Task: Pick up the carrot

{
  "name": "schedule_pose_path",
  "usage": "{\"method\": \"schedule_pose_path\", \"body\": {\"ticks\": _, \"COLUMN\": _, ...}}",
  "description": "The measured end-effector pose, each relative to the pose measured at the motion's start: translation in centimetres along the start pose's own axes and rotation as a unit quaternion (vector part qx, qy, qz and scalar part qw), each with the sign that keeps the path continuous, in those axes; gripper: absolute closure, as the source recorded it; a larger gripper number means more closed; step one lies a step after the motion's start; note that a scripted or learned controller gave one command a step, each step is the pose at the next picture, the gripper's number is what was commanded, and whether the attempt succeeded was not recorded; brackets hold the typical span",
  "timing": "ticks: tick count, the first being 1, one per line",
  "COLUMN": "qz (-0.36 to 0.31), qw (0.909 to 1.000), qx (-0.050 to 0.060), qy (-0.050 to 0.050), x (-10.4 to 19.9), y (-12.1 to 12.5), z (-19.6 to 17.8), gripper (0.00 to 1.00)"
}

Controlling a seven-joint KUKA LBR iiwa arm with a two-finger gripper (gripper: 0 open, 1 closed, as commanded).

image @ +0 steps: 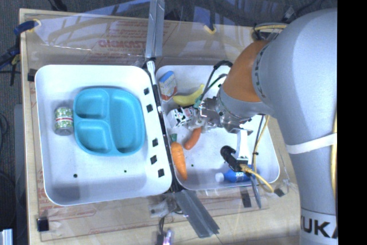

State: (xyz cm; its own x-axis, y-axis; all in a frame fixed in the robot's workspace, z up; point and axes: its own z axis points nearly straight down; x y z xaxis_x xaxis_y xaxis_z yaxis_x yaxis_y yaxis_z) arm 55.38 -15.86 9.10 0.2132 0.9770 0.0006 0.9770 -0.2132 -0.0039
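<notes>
Grey arm (304, 94) looms over the right bin (269, 166), my landmark. The left bin (51, 175), beside it, carries a blue tray (109, 120) and a can (63, 119). My tool (198, 113) sits low in the right bin's middle; I cannot tell how its jaws stand. Two orange pieces lie there: the carrot (179, 160) against the bin's left wall, and a smaller one (192, 137) just under the tool. I'd shift toward that wall, align with the carrot's length, then descend.
</notes>
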Motion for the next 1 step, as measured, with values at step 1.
{"method": "schedule_pose_path", "body": {"ticks": 1, "qz": -0.09, "qw": 0.9959, "qx": -0.001, "qy": 0.0, "x": 7.6, "y": -0.52, "z": -10.08, "gripper": 1.0}}
